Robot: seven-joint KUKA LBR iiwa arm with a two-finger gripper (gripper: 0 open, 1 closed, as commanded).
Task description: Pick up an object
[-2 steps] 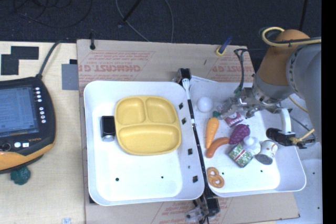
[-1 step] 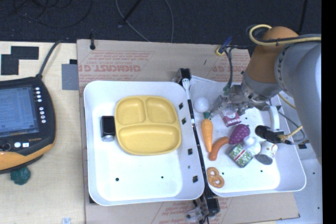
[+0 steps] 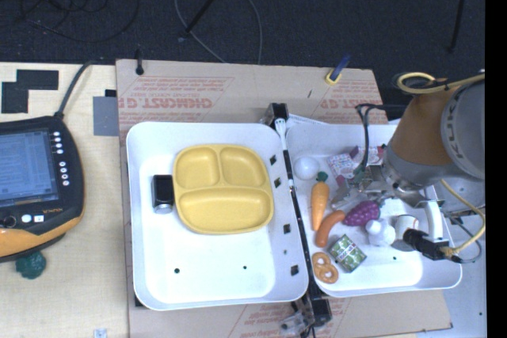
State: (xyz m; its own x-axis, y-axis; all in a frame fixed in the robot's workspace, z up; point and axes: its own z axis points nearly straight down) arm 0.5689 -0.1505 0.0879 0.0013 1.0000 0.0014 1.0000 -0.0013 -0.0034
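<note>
**Arm low over the toy-food bin, grasp unclear**

The fingers (image 3: 372,187) sit low in the right bin (image 3: 412,269), among wiring and clutter at right of centre; I cannot tell whether they are released or clenched on anything. Just below them lie the purple grapes (image 3: 362,212), the likeliest target given how close the wrist hangs. To their left a carrot (image 3: 319,198) and an orange sausage (image 3: 329,226) lie near the divider, with a white ball (image 3: 306,167) above and a pretzel (image 3: 324,267) and green carton (image 3: 347,252) toward the lower edge. The left bin (image 3: 206,273) carries a yellow divided plate (image 3: 223,188), well apart, probably a sorting destination.
</note>
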